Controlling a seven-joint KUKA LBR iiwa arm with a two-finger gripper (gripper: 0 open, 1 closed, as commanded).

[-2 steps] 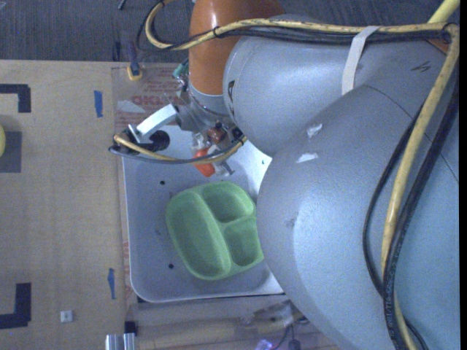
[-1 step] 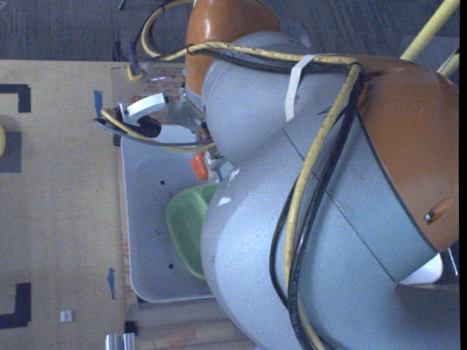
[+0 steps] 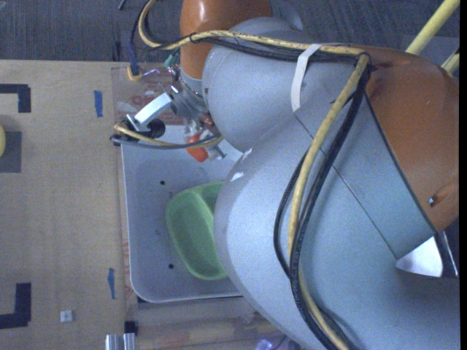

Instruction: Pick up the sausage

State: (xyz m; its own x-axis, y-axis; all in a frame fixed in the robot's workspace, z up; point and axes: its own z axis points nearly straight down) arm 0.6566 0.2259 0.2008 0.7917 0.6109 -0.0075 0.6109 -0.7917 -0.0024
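From my station, the sausage [image 3: 195, 152] shows as a small orange-red piece, partly hidden, just under the wrist hardware near the upper rim of the white bin [image 3: 146, 195]. I think that is the sausage, though so little of it is exposed that I would not swear to its shape. It lies close beneath the gripper [image 3: 191, 133], and I cannot tell whether it is touching the tool or resting on the bin floor.

I count one sausage, one green bowl [image 3: 191, 228] and one bin in sight. The bowl is pale green and oval, sitting inside the bin toward its right side, with its right part covered by the grey arm [image 3: 292, 217]. The bin's floor to the left of the bowl is bare white with a few small dark specks.

The arm crosses most of the right half of the view, with yellow and black cables [image 3: 314, 166] running along it. The bin sits against a wooden board [image 3: 58, 195] marked with blue tape.
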